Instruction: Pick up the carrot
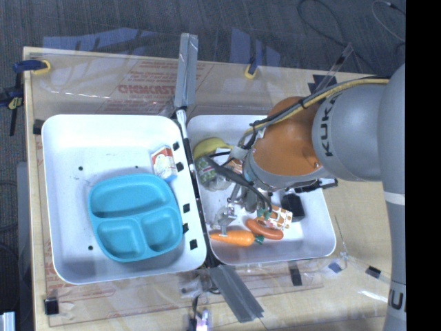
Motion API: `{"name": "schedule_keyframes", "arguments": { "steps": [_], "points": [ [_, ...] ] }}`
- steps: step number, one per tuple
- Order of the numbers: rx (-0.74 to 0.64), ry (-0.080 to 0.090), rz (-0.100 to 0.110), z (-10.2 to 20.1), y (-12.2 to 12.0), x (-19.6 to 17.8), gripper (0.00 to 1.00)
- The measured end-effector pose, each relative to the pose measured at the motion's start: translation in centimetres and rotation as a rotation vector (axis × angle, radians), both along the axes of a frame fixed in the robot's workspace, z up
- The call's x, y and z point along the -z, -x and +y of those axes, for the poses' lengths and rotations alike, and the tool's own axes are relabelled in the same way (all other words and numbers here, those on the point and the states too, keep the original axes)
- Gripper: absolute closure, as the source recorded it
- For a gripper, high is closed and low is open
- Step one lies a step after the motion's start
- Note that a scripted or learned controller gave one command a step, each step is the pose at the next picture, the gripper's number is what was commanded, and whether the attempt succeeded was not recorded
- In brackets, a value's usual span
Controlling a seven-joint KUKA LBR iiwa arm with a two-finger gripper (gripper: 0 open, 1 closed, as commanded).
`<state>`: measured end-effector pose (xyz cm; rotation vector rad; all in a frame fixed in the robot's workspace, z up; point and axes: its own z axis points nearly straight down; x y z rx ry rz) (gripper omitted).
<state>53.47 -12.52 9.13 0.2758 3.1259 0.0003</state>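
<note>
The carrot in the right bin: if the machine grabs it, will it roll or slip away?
The carrot looks smooth, rounded and tapered, so it may roll or slide along the bin floor if nudged. It appears stiff, probably a light plastic toy. The hot dog beside it might get bumped.

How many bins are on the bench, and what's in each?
2. The left bin holds a blue tray and a small carton. The right bin holds the carrot near its front edge among other items; the arm may hide more.
</note>
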Motion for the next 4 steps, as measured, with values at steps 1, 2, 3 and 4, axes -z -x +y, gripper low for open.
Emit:
{"name": "schedule_keyframes", "arguments": {
  "steps": [1,2,3,4],
  "points": [
    [-0.085,0.002,-0.001,-4.9,5.2,-9.7,0.00],
    [-0.181,0.000,0.001,2.3,5.7,-3.7,0.00],
    [-0.102,0.001,0.001,-4.2,3.7,-1.4,0.00],
    [0.236,-0.001,0.004,-3.0,5.8,0.0,0.00]
  ]
}}
